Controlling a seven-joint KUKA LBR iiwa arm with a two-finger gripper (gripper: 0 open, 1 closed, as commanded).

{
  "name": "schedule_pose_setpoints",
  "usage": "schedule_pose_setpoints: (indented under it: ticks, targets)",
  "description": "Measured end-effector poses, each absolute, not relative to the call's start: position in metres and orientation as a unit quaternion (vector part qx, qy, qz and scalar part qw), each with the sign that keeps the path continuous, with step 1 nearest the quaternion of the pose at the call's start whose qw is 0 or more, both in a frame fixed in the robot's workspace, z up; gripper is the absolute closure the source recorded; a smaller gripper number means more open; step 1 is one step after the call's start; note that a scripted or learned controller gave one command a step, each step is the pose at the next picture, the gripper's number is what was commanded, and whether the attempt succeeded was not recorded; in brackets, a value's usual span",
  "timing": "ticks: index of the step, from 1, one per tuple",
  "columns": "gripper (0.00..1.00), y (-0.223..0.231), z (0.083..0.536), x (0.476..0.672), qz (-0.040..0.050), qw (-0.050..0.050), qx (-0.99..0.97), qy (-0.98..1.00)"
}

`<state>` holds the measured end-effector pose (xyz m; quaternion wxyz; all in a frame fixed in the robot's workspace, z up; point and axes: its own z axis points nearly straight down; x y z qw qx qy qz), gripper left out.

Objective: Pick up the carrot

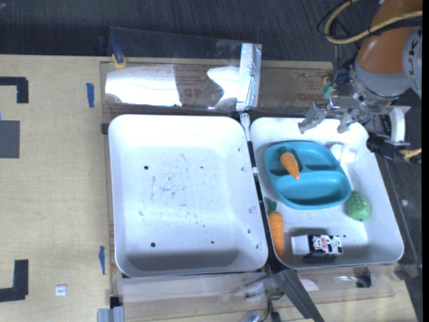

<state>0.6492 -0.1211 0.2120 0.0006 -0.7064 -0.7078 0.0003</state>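
The desk (47, 200) is pale wood on the left, with black marks near its left edge and blue tape bits beside the bins. The left bin (181, 193) takes up the middle; its floor shows faint scuffs and a few dark dots, and its rims are free all round. A clear sheet (181, 79) stands along the far side behind it.

The right bin (382, 213) touches the left one along a shared rim. Against that rim, at the near left of the right bin, lies a carrot (275, 229), lengthwise along the wall, with its green end toward the far side. There is little room between it and the rim, and more on its right. Just beside its near end sits a small black and white box (320, 244), close to the bin's near wall.

A blue tray (315, 186) with two sections fills the bin's middle. A smaller carrot (290, 164) lies tilted in the far section, apart from the tray's walls. A white piece (345, 154) rests at the tray's far right edge. A green ball (358, 206) sits to the right of the tray, just beside it, with bare floor toward the right wall.

The tool (332, 116) hangs above the bin's far rim, its fingers spread apart and gripping nothing, well apart from both carrots. The arm (389, 45) rises to the right.
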Motion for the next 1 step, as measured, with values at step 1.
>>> schedule_pose_setpoints:
  ticks: [1]
  targets:
    - [0.0, -0.0922, 0.1358, 0.6104, 0.0008, 0.002, -0.615, -0.788]
